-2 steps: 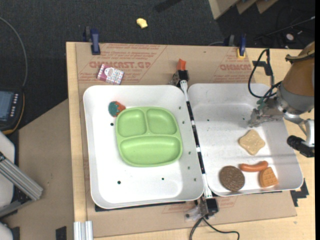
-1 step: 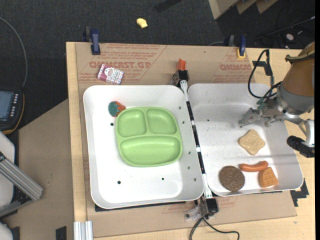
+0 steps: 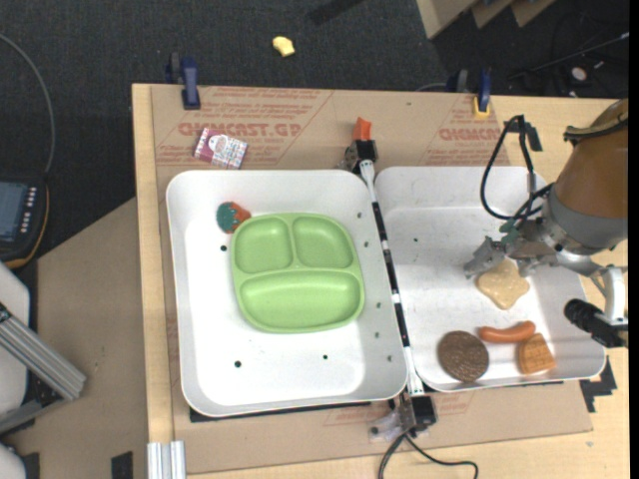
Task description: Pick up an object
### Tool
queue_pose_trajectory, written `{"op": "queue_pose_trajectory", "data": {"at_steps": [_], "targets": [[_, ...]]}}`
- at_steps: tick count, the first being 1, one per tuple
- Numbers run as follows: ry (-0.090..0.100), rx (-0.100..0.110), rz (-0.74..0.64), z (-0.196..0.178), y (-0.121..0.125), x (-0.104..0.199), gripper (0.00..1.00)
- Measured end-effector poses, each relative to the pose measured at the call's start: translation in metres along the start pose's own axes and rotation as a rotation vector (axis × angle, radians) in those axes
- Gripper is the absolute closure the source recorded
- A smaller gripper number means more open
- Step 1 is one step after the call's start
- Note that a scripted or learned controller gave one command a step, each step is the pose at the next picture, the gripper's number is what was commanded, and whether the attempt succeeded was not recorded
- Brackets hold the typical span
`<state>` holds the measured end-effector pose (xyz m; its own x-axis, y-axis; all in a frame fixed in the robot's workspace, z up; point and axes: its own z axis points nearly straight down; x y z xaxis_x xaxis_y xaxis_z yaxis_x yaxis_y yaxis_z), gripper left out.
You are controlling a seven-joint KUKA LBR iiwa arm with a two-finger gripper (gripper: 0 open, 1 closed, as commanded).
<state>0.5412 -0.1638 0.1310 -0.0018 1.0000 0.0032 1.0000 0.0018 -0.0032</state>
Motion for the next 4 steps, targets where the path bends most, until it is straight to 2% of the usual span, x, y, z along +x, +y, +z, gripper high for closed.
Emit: {"op": "queue_pose_trajectory", "data": {"at_steps": [1, 2, 3, 4], "targets": [[-0.003, -0.005, 0.004, 0.046, 0.005, -0.036, 0.00], [-0.008, -0.025, -0.001, 0.027, 0.011, -0.035, 1.00], [-0.005, -0.013, -0.004, 0.045, 0.052, 0.014, 1.00], [-0.013, -0.014, 0.009, -0.049, 0.023, -0.067, 1.00]]}}
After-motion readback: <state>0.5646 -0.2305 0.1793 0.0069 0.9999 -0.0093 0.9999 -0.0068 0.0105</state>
